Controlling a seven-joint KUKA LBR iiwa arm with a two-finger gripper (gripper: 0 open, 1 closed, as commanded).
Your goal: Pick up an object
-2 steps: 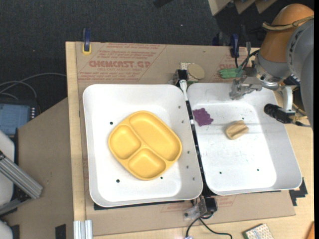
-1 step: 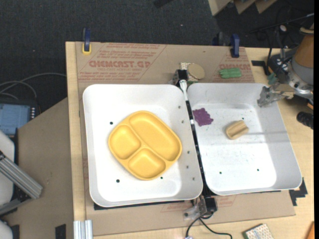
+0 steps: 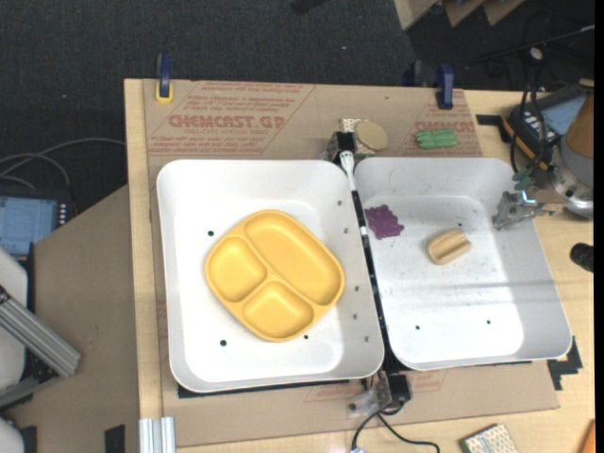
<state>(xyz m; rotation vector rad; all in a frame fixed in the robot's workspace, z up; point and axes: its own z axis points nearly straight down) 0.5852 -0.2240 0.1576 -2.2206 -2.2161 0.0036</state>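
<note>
A small purple object (image 3: 383, 221) lies in the right bin (image 3: 472, 333) near its left wall. To its right, a tan, bread-like block (image 3: 448, 246) rests on the bin floor. A yellow divided plate (image 3: 274, 274) sits in the middle of the left bin (image 3: 189, 215). My gripper (image 3: 511, 210) hangs at the right bin's upper right rim, to the right of and slightly beyond the tan block, apart from it. Nothing is seen held in it.
The arm's grey body (image 3: 576, 173) and cables stand at the right edge of the bench. A green item (image 3: 436, 140) and a round tan disc (image 3: 371, 137) lie on the cardboard behind the bins. Blue clamps (image 3: 444, 85) grip the board's back edge.
</note>
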